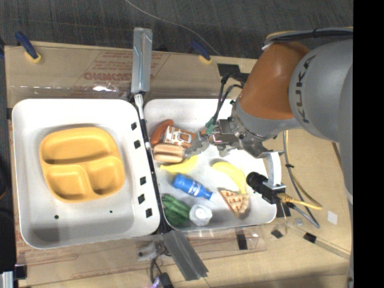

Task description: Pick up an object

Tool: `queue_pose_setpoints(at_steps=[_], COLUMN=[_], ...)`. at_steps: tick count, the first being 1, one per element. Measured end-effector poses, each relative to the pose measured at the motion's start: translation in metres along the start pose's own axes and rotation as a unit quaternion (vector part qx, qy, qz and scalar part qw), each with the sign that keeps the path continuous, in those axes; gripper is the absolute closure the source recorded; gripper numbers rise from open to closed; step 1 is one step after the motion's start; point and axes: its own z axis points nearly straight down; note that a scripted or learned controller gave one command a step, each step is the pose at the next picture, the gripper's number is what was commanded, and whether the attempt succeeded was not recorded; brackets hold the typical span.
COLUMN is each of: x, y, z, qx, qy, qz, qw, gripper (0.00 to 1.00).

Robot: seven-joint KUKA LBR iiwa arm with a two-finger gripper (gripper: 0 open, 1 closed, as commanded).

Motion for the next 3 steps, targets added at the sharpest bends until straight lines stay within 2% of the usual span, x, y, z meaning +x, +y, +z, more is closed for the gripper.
queue_pose_setpoints(at_steps=[1,2,3], x=[-0.023,-0.024,0.051], y=[-0.033,-0.032,0.031], z=[0.14,0.13,0.04], qx=[0.0,-0.001,-0.003], qy=[0.0,0.0,0.001], qz=[0.016,0.014,0.02], qw=[0.9999,0.9999,0.9998], gripper=[0.0,1.0,1.0])
